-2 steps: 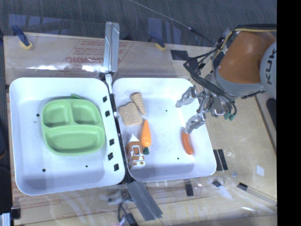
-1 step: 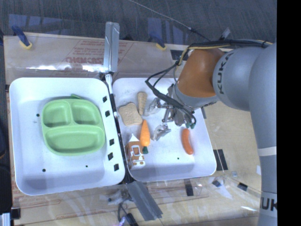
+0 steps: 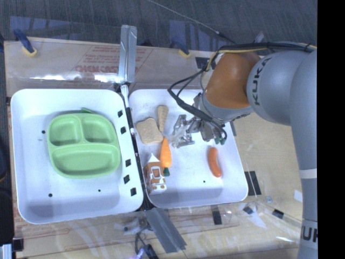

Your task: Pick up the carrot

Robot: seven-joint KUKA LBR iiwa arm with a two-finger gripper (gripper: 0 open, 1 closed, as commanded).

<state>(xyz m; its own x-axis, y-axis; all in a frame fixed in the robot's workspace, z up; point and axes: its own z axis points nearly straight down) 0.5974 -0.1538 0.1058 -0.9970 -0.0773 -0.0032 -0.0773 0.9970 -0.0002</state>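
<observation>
The carrot [image 3: 165, 154], orange with a small green end, lies in the right bin [image 3: 232, 182] near its left side, pointing toward the front. My gripper [image 3: 180, 135] hangs just to the carrot's upper right, its metal fingers pointing left and down. It stands close beside the carrot's top end, with nothing seen between the fingers. The arm's orange band sits above and right of it.
In the right bin lie a slice of bread [image 3: 149, 130], a tan biscuit-like piece [image 3: 161, 117], a small carton [image 3: 155, 176] and a sausage [image 3: 215, 162]. The left bin [image 3: 32, 198] holds a green divided plate [image 3: 83, 144].
</observation>
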